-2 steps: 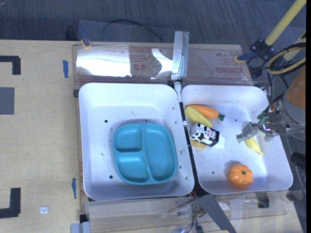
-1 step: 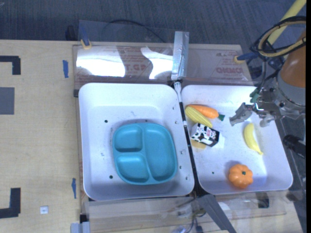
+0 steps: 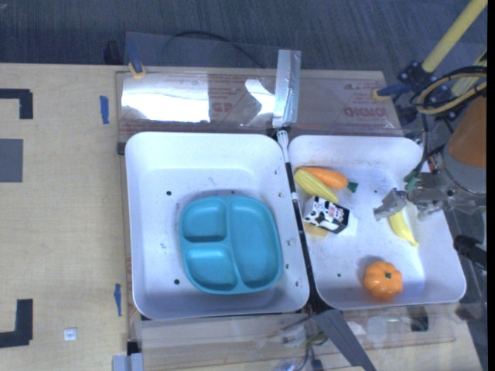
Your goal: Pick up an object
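Camera view shows, at the far left, a pale wooden bench top (image 3: 54, 207) with black corner marks and small pieces of blue tape. Next comes the left bin (image 3: 155, 168), a shallow white plastic tray with rounded corners and a slightly scuffed floor. Inside it lies a turquoise plate (image 3: 230, 243) with three compartments; it is smooth, has a rounded rectangular shape, and sits a little towards the near side of the bin. Behind both bins there is a shiny clear sheet (image 3: 186, 99) and a strip of grey tape (image 3: 287, 87) standing over the seam. The right bin (image 3: 356, 280) is of the same white plastic. Near its left wall lie a toy corn cob (image 3: 314, 184), yellow and ribbed, and a toy carrot (image 3: 329, 177), orange and smooth, touching each other. Just below them is a small black-and-white block (image 3: 325, 216) with a cow pattern. Towards the near side sits a round orange toy pumpkin (image 3: 383, 278) with shallow grooves. A yellow toy banana (image 3: 403, 226), curved and smooth, lies near the right wall, directly under the gripper (image 3: 407, 199). The metal gripper is low over the upper end of the banana, but I cannot tell whether it has closed on it or stands apart.
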Controlling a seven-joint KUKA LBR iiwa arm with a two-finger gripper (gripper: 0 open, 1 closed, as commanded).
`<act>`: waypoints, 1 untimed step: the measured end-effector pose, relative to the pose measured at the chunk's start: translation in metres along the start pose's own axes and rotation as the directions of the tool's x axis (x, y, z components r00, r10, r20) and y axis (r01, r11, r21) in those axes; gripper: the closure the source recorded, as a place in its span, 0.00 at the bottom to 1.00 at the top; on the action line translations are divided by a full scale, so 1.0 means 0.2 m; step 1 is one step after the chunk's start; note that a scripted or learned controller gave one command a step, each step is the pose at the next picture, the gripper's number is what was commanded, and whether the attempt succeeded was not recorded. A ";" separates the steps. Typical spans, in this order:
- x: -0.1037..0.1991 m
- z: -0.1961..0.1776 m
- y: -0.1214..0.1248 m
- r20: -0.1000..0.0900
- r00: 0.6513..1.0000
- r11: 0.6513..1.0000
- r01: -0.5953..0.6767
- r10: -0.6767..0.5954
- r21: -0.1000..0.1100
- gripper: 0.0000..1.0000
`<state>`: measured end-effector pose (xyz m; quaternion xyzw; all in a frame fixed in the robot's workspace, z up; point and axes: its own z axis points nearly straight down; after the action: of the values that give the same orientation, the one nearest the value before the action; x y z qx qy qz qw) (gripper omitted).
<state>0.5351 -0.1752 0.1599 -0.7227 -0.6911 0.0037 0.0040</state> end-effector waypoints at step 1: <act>-0.09 0.36 -0.02 0.000 1.000 1.000 -0.001 0.001 -0.016 0.00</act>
<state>0.5304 -0.1932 0.0871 -0.7231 -0.6908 -0.0017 -0.0017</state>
